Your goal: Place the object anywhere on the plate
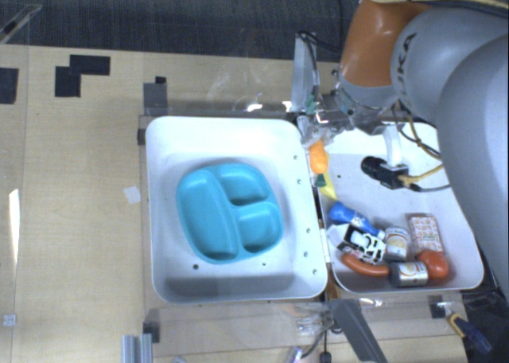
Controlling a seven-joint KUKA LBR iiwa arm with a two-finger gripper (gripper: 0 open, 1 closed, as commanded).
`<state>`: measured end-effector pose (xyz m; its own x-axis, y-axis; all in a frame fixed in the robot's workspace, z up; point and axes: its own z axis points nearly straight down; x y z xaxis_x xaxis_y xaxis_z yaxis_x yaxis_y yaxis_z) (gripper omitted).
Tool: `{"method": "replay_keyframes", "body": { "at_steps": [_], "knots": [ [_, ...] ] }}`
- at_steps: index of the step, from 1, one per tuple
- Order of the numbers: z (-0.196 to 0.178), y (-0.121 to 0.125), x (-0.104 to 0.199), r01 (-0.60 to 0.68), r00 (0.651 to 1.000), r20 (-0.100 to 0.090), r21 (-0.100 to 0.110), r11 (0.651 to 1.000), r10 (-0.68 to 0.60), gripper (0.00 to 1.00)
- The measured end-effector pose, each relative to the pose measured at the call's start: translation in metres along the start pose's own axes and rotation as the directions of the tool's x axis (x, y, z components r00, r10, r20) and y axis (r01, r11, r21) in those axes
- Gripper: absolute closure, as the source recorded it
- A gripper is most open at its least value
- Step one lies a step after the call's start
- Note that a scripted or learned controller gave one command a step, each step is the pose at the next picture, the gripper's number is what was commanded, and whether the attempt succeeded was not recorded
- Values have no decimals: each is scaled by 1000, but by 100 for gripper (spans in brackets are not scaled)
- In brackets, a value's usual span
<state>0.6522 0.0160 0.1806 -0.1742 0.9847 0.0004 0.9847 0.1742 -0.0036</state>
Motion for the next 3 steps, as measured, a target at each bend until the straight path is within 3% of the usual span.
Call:
{"method": "replay_keyframes", "body": {
  "at_steps": [1,2,3],
  "knots": [
    [0,-4,96,95,995,0,1,995,-95,100],
    [31,-19,147,344,939,0,0,939,-344,100],
    [31,-19,147,344,939,0,-1,939,-344,0]
  ]
}}
